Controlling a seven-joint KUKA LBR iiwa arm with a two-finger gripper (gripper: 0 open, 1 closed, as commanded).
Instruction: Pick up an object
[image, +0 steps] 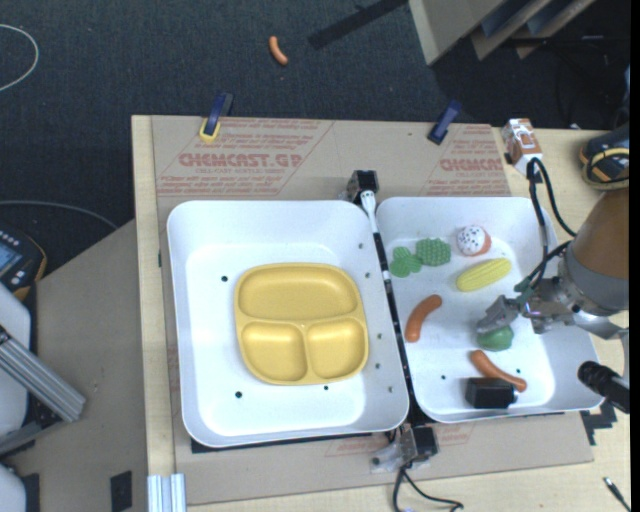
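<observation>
Two shallow white bins sit side by side on the bench. The left bin (190, 330) holds a yellow divided plate (300, 322) with three compartments. The right bin (560, 400) holds the loose toy food, and the places below are given relative to the toy corn cob (484, 273).

Just above the corn cob and slightly left lies a small white ball with red spots (472, 239). To the cob's left are a green bumpy piece (433, 251) and, further left, a green leafy piece (405, 264), the two touching or nearly so. Below and to the left of the cob lies an orange-red sausage (423, 316), tilted, well apart from the cob. Straight below the cob sits a small green item (499, 338), and below that a second orange-red sausage (497, 367) lying above a black block (490, 394) near the bin's front wall.

The arm reaches in from the right, and the gripper (497, 320) hangs below the cob, right over the small green item. Its metal fingers (491, 322) point left and down, close upon the green item; I cannot tell whether they touch it or how wide they stand. The second sausage lies just beside the green item, crowding it from below.
</observation>
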